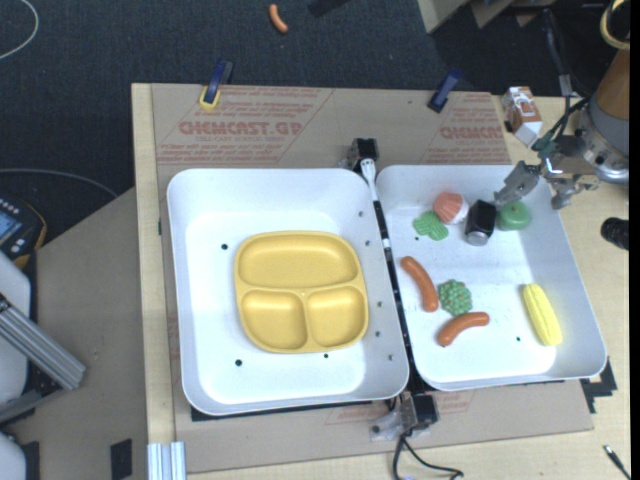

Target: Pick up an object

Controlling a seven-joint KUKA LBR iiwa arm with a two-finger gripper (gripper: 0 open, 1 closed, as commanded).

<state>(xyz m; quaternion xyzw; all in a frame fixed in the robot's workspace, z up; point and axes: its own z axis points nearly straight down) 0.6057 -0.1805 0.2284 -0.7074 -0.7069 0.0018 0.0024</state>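
I see the gripper (pixel 537 183) at the far right corner of the right bin (pixel 575 268), arm coming in from the right edge. Fingers spread apart, nothing between them, so released. One finger (pixel 519 182) angles down toward the bin, sitting just above a green round piece (pixel 514 216) at the far side. Just left of that is a small black cylinder (pixel 480 222), tilted. Further left, a pink-orange round piece (pixel 449 206) touching a green leafy piece (pixel 431 227). Mid-bin: a sausage (pixel 420 282) lying diagonal, a broccoli floret (pixel 455 295) just right of it, and a second sausage (pixel 463 328) nearer to me. A yellow corn cob (pixel 541 313) lies near the right wall, apart from the rest. In the left bin (pixel 195 268) there's a yellow divided tray (pixel 300 290), three compartments, roughly centred. A small orange item (pixel 278 17) lies on the dark floor, well beyond the bench.
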